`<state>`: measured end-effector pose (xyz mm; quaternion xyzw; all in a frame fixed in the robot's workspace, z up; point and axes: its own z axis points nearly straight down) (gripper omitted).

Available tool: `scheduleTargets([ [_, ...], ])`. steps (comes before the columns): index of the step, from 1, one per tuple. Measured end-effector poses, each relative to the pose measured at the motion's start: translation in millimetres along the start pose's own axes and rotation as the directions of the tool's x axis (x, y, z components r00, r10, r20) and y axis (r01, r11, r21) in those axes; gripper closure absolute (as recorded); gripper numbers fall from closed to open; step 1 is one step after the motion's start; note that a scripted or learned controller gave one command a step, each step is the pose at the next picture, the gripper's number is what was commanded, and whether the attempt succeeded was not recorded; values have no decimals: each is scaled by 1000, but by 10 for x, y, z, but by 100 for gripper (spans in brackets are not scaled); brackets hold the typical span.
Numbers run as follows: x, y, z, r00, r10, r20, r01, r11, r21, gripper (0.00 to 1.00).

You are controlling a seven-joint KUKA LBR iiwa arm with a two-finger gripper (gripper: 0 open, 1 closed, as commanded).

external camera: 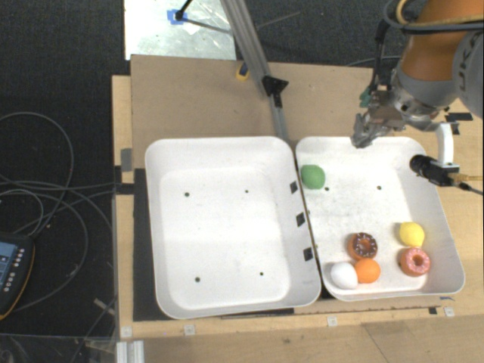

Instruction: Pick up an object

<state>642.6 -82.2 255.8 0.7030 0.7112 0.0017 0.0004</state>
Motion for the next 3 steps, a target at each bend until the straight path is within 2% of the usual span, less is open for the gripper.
scheduleTargets([
  [2, 1065, 214, 254, 1000, 1, 0, -1, 1000, 1, 100],
  [3, 1604, 363, 164, 1000, 1, -1, -1, 1000, -1, 100],
])
